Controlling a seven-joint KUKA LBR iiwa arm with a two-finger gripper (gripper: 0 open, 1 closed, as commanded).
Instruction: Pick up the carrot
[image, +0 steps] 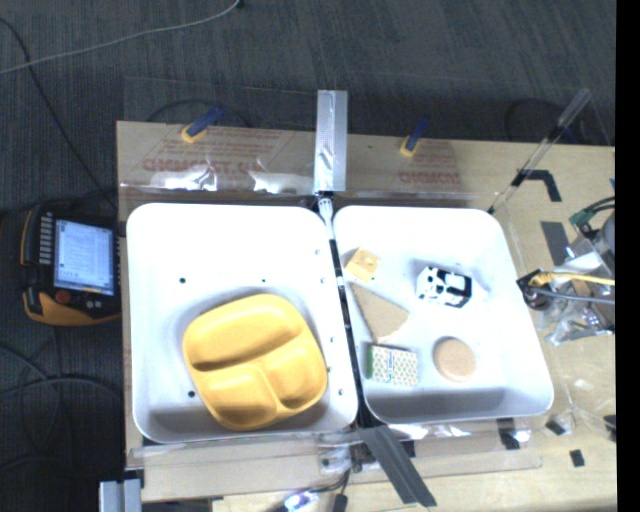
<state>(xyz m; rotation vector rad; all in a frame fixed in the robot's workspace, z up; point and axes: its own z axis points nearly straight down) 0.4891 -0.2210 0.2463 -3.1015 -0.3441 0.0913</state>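
- Carrot: I cannot tell which of the small things in the right bin (520, 330), at the right of centre, it is.
- That bin holds a pale yellow block (362, 264), a tan wedge (384, 312), a black-and-white piece (443, 286), a round tan disc (455, 358) and a green patterned packet (392, 366), all lying apart.
- The left bin (160, 250) holds a yellow divided plate (255, 360).
- Fingers: their state cannot be told.
- Both bins sit on the surface (480, 165).
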